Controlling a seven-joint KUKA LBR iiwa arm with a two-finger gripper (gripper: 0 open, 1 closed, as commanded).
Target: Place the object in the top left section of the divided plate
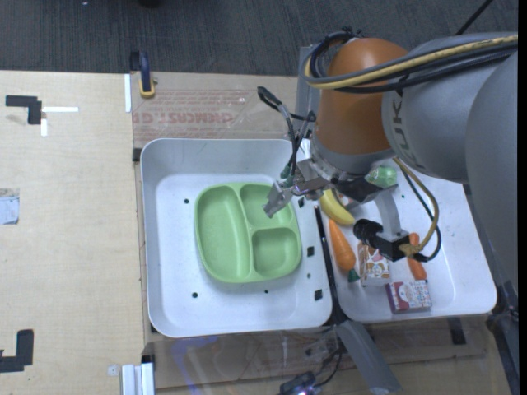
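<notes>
A light green divided plate lies in the left bin. It has one long compartment on its left side and two smaller ones on its right. My gripper hangs over the upper right compartment, near the plate's right rim. I see nothing clearly held in it. A yellow banana and an orange carrot lie in the right bin, just right of the divider between the bins. The arm's wrist covers the top of that bin.
The right bin also holds a small carton, a dark red box, a green item and another orange piece. A black cable loops over them. A wooden bench top lies left of the bins.
</notes>
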